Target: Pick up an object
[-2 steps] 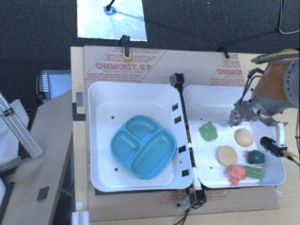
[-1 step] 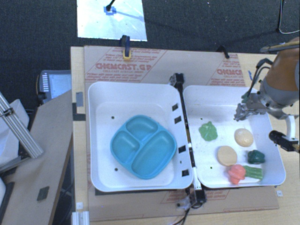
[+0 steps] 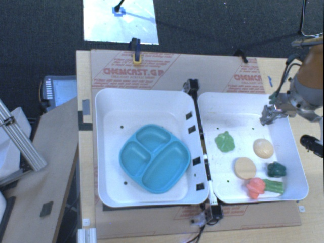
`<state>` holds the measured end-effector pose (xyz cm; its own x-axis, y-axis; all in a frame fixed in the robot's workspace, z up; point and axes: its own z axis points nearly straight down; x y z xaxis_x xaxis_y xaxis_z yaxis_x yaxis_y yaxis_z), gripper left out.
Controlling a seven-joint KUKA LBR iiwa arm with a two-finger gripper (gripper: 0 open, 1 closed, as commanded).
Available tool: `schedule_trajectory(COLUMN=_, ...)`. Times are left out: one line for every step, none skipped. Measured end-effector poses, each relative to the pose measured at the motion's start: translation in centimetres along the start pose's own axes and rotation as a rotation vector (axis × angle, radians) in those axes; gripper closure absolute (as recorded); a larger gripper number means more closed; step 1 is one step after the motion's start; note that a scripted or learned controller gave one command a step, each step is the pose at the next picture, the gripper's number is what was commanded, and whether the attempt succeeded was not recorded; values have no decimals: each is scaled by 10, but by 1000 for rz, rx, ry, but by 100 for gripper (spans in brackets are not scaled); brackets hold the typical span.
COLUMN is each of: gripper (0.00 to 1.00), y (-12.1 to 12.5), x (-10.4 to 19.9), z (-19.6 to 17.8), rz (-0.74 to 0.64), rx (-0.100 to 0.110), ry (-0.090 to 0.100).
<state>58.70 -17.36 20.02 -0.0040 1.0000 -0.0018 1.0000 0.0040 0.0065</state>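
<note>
Left bin (image 3: 109,151): one blue divided plate (image 3: 154,157), three compartments, sitting low and right of centre, its right edge close to the centre divider. Bare white floor along the bin's back and left walls, so most of the free space is up there.

Centre divider (image 3: 198,140): the two bins meet edge to edge, with black clips spaced down the seam.

Right bin (image 3: 243,110): all items bunched in the lower half.
- green leafy toy piece (image 3: 224,141), left of the group, standing apart from the rest
- tan round disc (image 3: 245,167), below and right of it
- pale cream egg-shaped piece (image 3: 263,148), up and right of the disc, a small gap between them
- dark green broccoli-like piece (image 3: 276,169), near the right wall
- pink-orange piece (image 3: 255,187) touching a green stalk (image 3: 274,187), both tight against the front rim

Back half of the right bin is bare floor, widest open stretch in that bin. Front-right corner is crowded, with little clearance to the rim.

Gripper (image 3: 268,115): over the back-right part of the right bin, near the right wall, above and clear of the cream piece. Nothing visible between the fingers. Too small and blurred to judge how far they are spread, cannot tell. Arm (image 3: 309,82) comes in from the right edge, orange band showing above the wrist.
</note>
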Motion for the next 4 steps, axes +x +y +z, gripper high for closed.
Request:
schedule_trajectory(gripper=100, y=3, x=1, z=-65, rz=-1, rx=-3, ry=-1)
schedule_trajectory(gripper=100, y=3, x=53, z=-52, rz=-5, rx=5, ry=3)
schedule_trajectory(gripper=100, y=1, x=107, z=-53, rz=-6, rx=5, ry=4)
schedule_trajectory(gripper=100, y=-20, x=162, z=-53, rz=-5, rx=6, ry=4)
